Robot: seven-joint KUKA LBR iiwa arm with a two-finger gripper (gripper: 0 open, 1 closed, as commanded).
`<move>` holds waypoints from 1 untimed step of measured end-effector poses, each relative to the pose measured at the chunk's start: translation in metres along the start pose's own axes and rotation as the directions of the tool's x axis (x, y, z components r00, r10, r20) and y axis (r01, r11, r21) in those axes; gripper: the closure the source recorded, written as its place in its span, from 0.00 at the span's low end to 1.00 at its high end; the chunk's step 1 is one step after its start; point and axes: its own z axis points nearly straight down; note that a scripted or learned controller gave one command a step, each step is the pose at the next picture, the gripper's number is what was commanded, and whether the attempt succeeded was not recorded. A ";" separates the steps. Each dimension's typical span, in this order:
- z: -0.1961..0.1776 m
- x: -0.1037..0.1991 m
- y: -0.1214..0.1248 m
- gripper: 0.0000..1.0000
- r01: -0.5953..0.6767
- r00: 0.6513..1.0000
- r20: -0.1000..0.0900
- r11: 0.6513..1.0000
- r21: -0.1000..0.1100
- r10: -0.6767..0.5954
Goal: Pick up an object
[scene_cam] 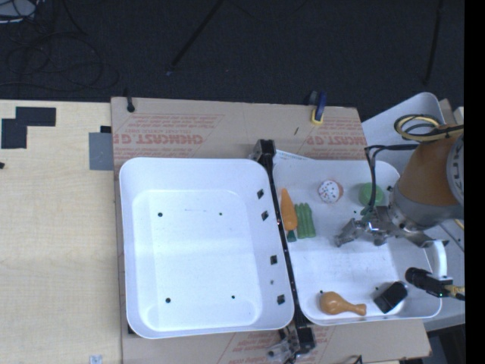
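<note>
Nearest the camera, along the front wall of the right bin (303, 294): one tan pear-shaped toy (339, 304) lying on its side, and one small black block (390, 297) to its right, the two apart.

Right bin, left wall: one orange carrot-like piece (288, 209) lying lengthwise against the divider, with a green ridged piece (305, 221) just beside it on the right.

Right bin, rear: one small white ball with dark spots (329, 192), and a green round item (370, 194) to its right, partly hidden by the arm.

Arm (428, 180): enters from the right, orange band above the wrist, wrist bent down and leftward into the right bin. Gripper (355, 232) sits low over the bin's bare floor, between the spotted ball and the tan toy, touching none of the items. Fingers: nothing is visible between them; whether they are parted or closed cannot be told.

Left bin (198, 188): white, shallow, side by side with the right bin on the table (53, 226).
</note>
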 end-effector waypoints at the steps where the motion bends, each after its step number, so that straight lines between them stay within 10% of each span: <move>1: -0.071 0.018 -0.058 0.00 -0.004 1.000 0.001 1.000 -0.005 0.004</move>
